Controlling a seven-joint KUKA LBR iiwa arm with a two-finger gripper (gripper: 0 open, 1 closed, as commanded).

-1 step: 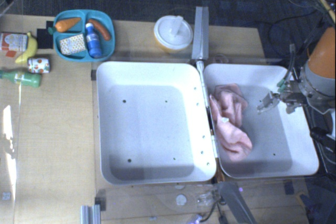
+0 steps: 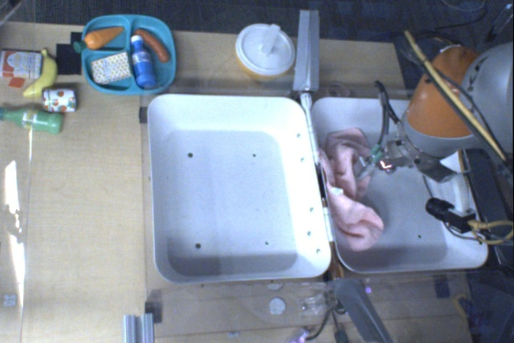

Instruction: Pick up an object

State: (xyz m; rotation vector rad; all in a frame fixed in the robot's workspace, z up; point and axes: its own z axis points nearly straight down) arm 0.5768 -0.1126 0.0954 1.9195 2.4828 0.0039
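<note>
pink cloth (image 2: 350, 189) in rt bin (image 2: 418, 249), touching pincer (image 2: 371, 162)

Two bins side by side on the bench (image 2: 80, 237). Cloth (image 2: 349, 189) in right bin (image 2: 418, 249), against its left wall; gripper (image 2: 376, 163) just right of it. Left bin (image 2: 233, 189) beside. Tray (image 2: 128, 52) and lidded cup (image 2: 265, 51) behind left bin.

Pink cloth (image 2: 351, 189), white bins (image 2: 229, 112)
</note>
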